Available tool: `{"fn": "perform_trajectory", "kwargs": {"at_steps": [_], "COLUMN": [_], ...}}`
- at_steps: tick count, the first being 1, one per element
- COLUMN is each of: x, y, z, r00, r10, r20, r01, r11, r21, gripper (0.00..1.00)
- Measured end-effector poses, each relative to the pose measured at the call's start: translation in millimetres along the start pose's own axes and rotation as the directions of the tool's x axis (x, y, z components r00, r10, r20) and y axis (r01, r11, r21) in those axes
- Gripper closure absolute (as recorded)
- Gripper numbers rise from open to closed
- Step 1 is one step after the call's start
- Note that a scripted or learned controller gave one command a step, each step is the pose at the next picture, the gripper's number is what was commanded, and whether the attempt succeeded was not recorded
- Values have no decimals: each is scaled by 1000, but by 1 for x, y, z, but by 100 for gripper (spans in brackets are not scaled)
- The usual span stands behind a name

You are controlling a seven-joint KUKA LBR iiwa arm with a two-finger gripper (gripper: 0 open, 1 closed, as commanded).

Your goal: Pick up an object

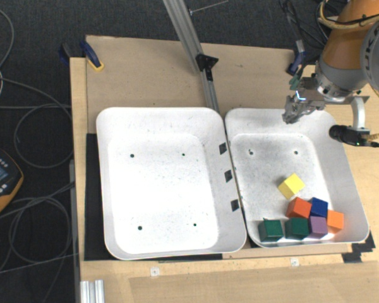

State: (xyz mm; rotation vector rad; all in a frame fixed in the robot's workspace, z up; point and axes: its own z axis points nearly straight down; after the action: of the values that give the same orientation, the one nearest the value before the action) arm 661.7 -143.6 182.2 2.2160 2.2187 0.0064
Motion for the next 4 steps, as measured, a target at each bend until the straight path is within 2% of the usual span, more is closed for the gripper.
{"fn": "perform_trajectory", "kwargs": {"at_steps": [2,3,4], "x": [5,57,109], "y": [2,-5,-1], "z": [-99,-82,-71], "r00": [1000,1000,1000], "r10": [0,-4,-5], "r20": [1,-3,-4], "r01": [0,4,5], "r11": [1000,1000,1000], "r21": [-1,9,10], "gripper": [100,100,100]}}
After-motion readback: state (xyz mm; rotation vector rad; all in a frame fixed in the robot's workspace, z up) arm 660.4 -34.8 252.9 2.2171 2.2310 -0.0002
